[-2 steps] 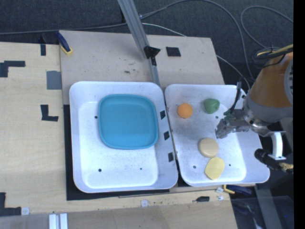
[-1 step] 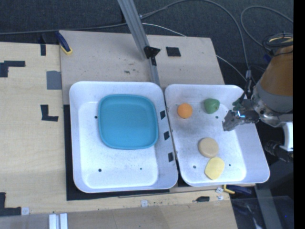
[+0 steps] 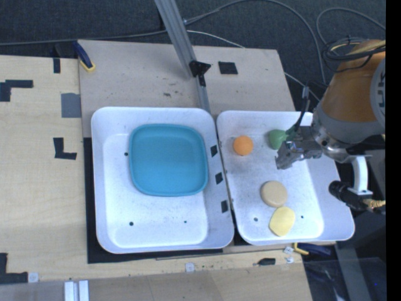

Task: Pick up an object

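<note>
I see the bench (image 3: 37, 168) as a pale wooden top with black tape marks scattered along its left side. A lighter, scuffed board (image 3: 144, 74) lies on it toward the back, and a slanted metal pole (image 3: 182, 36) crosses that board. Two shallow white bins rest side by side on the bench, their inner rims nearly touching. The left bin (image 3: 106, 187) sits on a dark mat (image 3: 91, 249) that peeks out along its left and lower edges. The right bin (image 3: 250, 123) sits just beside it, reaching toward the bench's right edge. A small blue and yellow clamp (image 3: 84, 58) grips the board's back left corner.
</note>
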Controlling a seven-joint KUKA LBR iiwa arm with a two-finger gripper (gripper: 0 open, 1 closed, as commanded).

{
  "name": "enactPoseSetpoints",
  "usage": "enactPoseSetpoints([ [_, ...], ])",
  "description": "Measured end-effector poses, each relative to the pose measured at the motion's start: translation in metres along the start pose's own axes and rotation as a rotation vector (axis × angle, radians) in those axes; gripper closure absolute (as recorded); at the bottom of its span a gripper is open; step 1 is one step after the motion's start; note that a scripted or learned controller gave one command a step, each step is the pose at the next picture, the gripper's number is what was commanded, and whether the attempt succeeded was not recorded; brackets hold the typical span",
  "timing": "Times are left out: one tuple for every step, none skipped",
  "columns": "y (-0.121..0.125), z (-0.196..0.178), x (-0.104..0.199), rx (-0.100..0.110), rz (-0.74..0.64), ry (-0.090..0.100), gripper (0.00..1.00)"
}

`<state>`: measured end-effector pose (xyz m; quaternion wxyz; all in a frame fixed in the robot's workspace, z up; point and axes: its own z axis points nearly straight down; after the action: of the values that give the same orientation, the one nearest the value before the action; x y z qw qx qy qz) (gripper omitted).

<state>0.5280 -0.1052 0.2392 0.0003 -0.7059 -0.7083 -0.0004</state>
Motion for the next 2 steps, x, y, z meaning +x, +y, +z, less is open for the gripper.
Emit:
enactPoseSetpoints([
  [0.003, -0.005, 0.057, 0.001, 0.000, 0.000, 1.00],
  [0.011, 0.009, 0.104, 0.002, 0.000, 0.000, 1.00],
])
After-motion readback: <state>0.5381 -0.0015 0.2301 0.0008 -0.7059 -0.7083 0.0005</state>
